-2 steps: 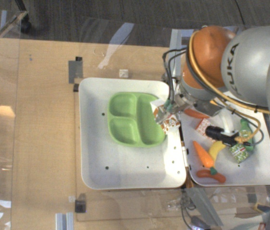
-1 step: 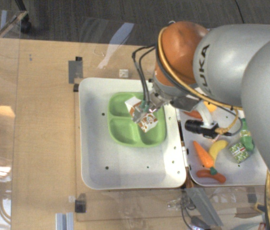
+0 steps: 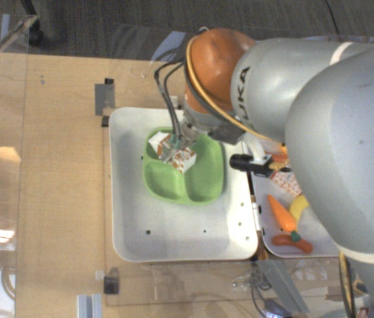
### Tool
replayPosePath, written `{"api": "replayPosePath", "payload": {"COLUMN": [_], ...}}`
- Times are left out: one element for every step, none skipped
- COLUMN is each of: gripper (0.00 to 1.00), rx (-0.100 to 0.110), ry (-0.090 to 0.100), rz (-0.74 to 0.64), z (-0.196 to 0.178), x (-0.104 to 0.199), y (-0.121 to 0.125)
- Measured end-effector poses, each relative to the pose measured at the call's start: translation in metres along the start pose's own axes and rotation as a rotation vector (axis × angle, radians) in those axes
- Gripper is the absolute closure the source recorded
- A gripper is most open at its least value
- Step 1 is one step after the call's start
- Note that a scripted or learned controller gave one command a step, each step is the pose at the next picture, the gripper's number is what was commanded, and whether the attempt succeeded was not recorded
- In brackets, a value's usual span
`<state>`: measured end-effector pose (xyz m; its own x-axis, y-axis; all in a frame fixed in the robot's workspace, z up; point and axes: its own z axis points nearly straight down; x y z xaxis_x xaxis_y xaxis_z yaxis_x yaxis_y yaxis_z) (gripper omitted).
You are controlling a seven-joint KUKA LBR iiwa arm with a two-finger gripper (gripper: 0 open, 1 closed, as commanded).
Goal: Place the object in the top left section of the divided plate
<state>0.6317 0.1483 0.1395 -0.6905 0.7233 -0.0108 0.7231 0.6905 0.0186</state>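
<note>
The gripper (image 3: 172,148) is down over the top left part of the green plate (image 3: 200,181). A small white and orange box (image 3: 182,158) sits there, tilted, its long side slanting from upper left to lower right. The plate lies in the left white bin (image 3: 174,244).

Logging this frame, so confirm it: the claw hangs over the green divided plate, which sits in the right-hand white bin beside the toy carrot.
Wrong bin. The camera view shows the green divided plate in the left-hand shallow white bin; the orange toy carrot lies in the right-hand white bin. The claw does hang over the plate, at a small white and orange box.
</note>
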Motion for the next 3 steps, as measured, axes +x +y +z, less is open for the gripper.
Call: {"api": "replayPosePath", "payload": {"gripper": [1.0, 1.0, 0.0], "rx": [-0.029, 0.01, 0.01], "ry": [-0.009, 0.008, 0.008], "rz": [-0.003, -0.182, -0.182], "z": [0.006, -0.036, -0.036], "x": [-0.021, 0.008, 0.008], "y": [-0.01, -0.027, -0.027]}}
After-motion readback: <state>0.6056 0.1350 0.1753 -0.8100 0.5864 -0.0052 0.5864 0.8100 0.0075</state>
